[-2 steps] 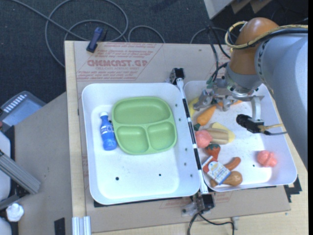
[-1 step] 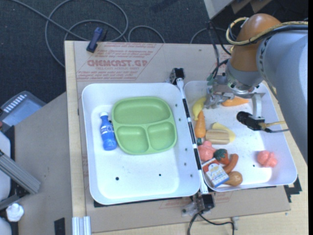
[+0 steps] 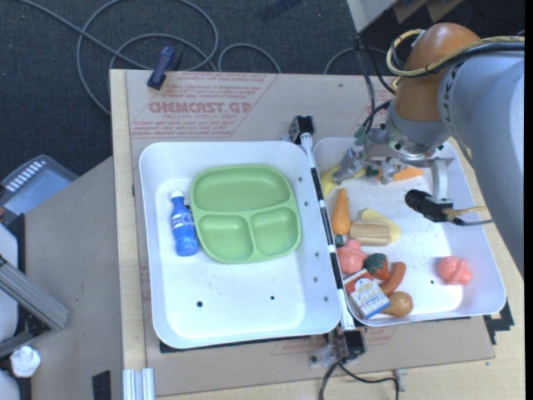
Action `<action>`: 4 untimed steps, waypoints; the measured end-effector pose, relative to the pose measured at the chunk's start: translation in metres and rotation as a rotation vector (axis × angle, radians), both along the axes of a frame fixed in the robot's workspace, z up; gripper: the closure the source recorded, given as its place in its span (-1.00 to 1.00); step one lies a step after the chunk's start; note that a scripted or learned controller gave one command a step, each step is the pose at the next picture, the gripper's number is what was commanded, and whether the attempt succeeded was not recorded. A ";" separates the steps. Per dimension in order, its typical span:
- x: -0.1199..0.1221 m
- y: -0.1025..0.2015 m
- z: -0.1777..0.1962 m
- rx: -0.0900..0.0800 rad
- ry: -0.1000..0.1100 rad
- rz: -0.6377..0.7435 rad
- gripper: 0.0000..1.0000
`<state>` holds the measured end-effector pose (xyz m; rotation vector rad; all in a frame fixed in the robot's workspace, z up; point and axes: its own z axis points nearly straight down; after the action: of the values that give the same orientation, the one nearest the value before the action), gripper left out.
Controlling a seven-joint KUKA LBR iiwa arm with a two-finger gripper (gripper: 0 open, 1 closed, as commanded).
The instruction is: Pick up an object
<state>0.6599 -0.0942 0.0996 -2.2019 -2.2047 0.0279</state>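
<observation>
While lowered over the far-left corner of the right bin point(image 3: 429, 252), gripper point(image 3: 372, 167): state (apart or together) not to be told from this angle.

Nearest items, 2:
- Yellow piece point(image 3: 333, 174): just beside the gripper, on the side toward the left bin, close against the bin's wall.
- Orange piece point(image 3: 406, 173): just beside the gripper on the opposite side, partly hidden under the wrist.

Other contents of the right bin, 7, all nearer the camera and apart from the gripper:
- Carrot point(image 3: 341, 212): lengthwise along the left wall, just below the yellow piece.
- Pale yellow roll point(image 3: 375, 231) (kind unclear): just right of the carrot.
- Pink-red lump point(image 3: 350, 257): below the roll, by the wall.
- Red fruit with green top point(image 3: 377, 265): touching the lump.
- Red sausage point(image 3: 394, 275): tilted, beside the fruit.
- Small carton point(image 3: 371, 299) with brown piece point(image 3: 400, 304) beside it: near corner.
- Pink lump point(image 3: 452, 269): alone, toward the right wall.

Contents of the left bin point(image 3: 241, 302), 2:
- Green divided plate point(image 3: 246, 211): 3 compartments, central.
- Blue bottle point(image 3: 183, 224): lying just left of the plate.
</observation>
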 end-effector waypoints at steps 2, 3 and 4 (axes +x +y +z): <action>-0.052 -0.010 -0.015 -0.005 -0.030 -0.002 -1.00; -0.087 -0.001 -0.015 -0.005 -0.029 -0.002 -1.00; -0.108 0.003 -0.015 -0.005 -0.030 -0.002 -1.00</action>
<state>0.5523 -0.0916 0.0849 -2.2224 -2.2200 -0.0002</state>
